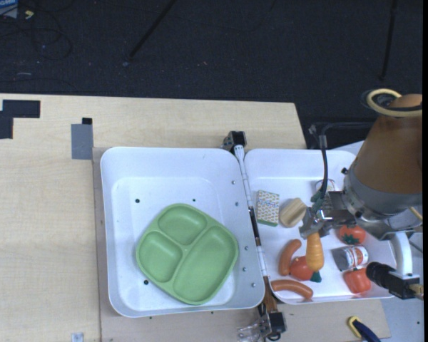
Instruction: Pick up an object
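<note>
My gripper [315,221] hangs low in the right bin [285,164], under the arm's orange band [394,155]. It sits just right of a tan bread roll [292,211] and directly above the top of an orange carrot [314,251]. A red tomato [354,234] lies right of the gripper, partly hidden by the wrist. A patterned sponge-like block [267,207] lies left of the roll. Nothing visibly hangs from the gripper.
Lower in the right bin lie a sausage [288,256], a red tomato [300,268], a hot dog [291,288], a small can [351,256] and a red pepper [357,281]. The left bin [121,191] holds a green divided plate [187,253].
</note>
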{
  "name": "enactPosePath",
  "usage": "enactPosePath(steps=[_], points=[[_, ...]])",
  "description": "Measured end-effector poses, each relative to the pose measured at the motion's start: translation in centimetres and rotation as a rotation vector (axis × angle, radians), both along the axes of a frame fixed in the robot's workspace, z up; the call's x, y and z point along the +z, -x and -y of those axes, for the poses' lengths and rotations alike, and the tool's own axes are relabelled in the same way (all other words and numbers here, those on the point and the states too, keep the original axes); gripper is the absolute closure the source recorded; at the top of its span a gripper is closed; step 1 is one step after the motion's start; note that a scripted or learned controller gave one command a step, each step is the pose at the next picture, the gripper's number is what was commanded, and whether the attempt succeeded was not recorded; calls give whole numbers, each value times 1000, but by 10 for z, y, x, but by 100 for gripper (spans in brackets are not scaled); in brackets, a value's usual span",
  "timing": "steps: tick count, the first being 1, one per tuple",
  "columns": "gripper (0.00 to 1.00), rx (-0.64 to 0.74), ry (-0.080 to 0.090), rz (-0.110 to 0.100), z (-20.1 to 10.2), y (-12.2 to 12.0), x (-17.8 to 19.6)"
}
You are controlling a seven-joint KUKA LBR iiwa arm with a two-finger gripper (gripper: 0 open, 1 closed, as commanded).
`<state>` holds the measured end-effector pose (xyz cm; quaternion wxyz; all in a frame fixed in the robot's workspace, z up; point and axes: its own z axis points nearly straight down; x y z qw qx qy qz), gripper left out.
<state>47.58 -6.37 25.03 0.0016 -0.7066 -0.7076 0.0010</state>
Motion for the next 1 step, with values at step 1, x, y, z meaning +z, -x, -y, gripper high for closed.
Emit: enactPosePath(steps=[1], points=[[100, 0, 0, 2, -43, 0, 22]])
